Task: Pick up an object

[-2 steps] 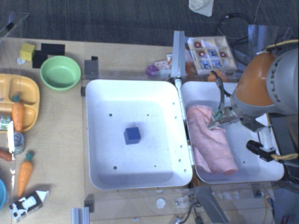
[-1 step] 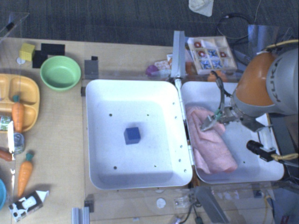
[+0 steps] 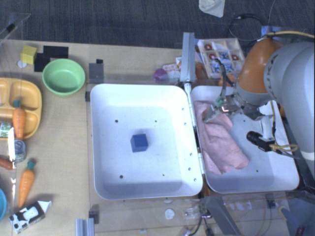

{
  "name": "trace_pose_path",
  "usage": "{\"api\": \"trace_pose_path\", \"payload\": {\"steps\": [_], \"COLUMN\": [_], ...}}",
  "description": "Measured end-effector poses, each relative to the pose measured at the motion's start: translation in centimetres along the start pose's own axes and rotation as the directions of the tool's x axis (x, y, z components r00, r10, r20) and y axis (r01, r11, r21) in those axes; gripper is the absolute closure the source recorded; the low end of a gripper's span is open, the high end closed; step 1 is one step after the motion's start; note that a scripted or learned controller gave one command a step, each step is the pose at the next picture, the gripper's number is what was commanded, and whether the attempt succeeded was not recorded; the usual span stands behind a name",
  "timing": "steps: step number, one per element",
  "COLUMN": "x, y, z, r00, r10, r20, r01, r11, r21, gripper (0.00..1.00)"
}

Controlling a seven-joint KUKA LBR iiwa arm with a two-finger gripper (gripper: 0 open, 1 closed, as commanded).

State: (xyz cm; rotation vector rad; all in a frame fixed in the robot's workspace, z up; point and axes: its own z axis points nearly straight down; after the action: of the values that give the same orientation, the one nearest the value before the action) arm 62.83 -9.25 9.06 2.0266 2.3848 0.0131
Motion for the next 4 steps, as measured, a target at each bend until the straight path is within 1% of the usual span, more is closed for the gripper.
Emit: {"api": "trace_pose_path", "payload": {"steps": [1,2,3,4], "x": [-1.7,1.1,0.9,1.0], "y": [-7.3,-3.7,-1.3,-1.0], "z": [-0.2,-0.1,0.0,-1.4], "r00": [0.999,1.000,0.996,0.995], "r10": [0.051,0.017,-0.091,-0.098], "r20": [0.001,0.000,0.000,0.002], "r01": [-0.051,-0.017,0.091,0.098], "r11": [0.999,1.000,0.996,0.995], "r21": [0.000,-0.003,0.001,-0.008], "gripper": [0.00,0.00,0.00,1.00]}}
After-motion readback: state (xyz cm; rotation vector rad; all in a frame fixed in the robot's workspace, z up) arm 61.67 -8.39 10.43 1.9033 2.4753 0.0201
